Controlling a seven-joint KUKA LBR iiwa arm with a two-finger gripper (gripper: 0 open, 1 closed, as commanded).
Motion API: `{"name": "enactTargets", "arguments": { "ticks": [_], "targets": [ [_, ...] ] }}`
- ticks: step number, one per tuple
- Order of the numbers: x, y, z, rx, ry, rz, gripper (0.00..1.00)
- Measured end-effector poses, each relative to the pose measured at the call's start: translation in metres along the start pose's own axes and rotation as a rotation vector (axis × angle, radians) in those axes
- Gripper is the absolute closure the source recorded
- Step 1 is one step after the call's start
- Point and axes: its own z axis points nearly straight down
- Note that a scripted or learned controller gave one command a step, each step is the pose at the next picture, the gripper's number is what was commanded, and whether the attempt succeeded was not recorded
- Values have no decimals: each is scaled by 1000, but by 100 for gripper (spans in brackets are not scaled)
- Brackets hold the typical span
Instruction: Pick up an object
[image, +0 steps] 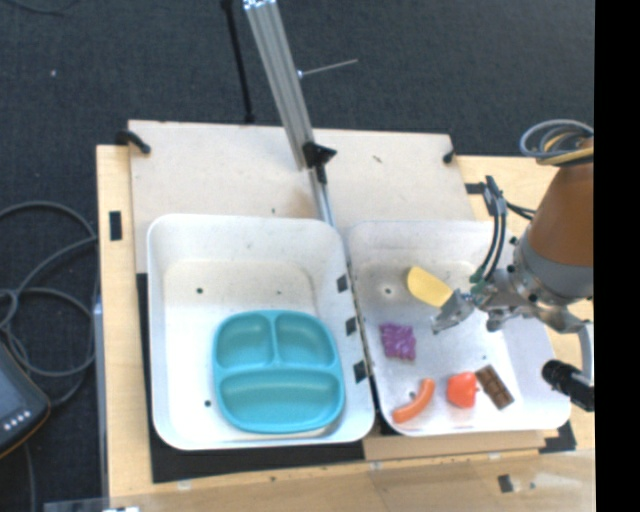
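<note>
Two white bins sit side by side on the bench. The left bin (180, 260) holds a teal plate (277, 371) w/ three sections, low in the bin.

The right bin (385, 245) has the small things: a yellow piece (429, 286) near the middle, a purple lump (398, 341) just below-left of it, and along the bottom an orange carrot-like stick (415, 400), a red-orange ball (461, 389) and a brown block (494, 387) (ball and block sit just beside each other).

The arm (560, 225) comes in from the right edge of the frame. Its gripper (455, 312) hangs over the right bin, between the yellow piece and the ball, w/ nothing seen in it. Can't tell if the fingers are spread or closed.
</note>
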Motion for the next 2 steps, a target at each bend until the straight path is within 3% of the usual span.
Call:
{"name": "enactTargets", "arguments": {
  "ticks": [2],
  "targets": [
    [-4,-3,85,-1,-1,0,0]
  ]
}}
